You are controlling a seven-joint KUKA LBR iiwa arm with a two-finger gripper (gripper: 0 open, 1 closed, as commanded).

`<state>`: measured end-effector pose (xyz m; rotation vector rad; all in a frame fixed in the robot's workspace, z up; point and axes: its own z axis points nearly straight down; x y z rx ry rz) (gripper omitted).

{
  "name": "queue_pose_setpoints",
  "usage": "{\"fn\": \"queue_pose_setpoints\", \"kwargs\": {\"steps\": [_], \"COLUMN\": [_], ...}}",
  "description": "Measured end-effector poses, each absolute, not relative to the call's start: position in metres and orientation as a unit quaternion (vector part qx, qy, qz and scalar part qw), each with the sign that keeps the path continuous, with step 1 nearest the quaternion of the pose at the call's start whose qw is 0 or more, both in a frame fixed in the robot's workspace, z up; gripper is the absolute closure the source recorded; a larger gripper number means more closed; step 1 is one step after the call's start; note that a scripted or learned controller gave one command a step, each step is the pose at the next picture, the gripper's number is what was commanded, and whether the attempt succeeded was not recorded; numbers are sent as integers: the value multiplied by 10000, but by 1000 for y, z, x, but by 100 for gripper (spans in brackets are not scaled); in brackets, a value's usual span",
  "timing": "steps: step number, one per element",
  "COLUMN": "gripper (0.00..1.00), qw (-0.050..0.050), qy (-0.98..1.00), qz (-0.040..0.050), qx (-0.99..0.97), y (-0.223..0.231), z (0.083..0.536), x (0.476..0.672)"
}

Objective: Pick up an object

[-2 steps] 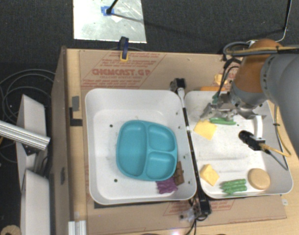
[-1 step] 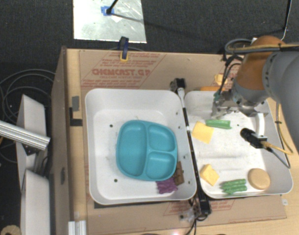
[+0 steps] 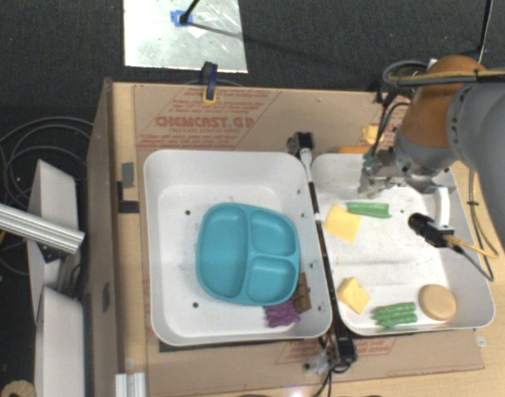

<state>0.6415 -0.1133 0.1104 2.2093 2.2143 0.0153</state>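
Note:
My gripper [image 3: 371, 185] hangs over the back left part of the right bin [image 3: 401, 259], just above a green pod [image 3: 368, 209]. The pod lies flat on the bin floor, and nothing shows in the gripper's grasp. A yellow cheese wedge [image 3: 342, 223] lies just left of the pod. Near the bin's front are a smaller yellow wedge [image 3: 353, 294], a second green pod [image 3: 395, 313] and a round tan bun [image 3: 439, 302].
The left bin [image 3: 174, 222] holds a teal divided plate [image 3: 247, 253], with a purple piece [image 3: 279, 314] and a brown piece [image 3: 303, 294] at its front right edge. An orange piece [image 3: 352, 149] sits at the right bin's back rim. The arm [image 3: 451, 122] covers the bin's back right.

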Motion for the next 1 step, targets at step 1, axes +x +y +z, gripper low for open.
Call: {"fn": "queue_pose_setpoints", "kwargs": {"steps": [1], "gripper": [100], "qw": [20], "qy": [7069], "qz": [10], "qx": [7073], "y": [-144], "z": [129], "x": [649]}}
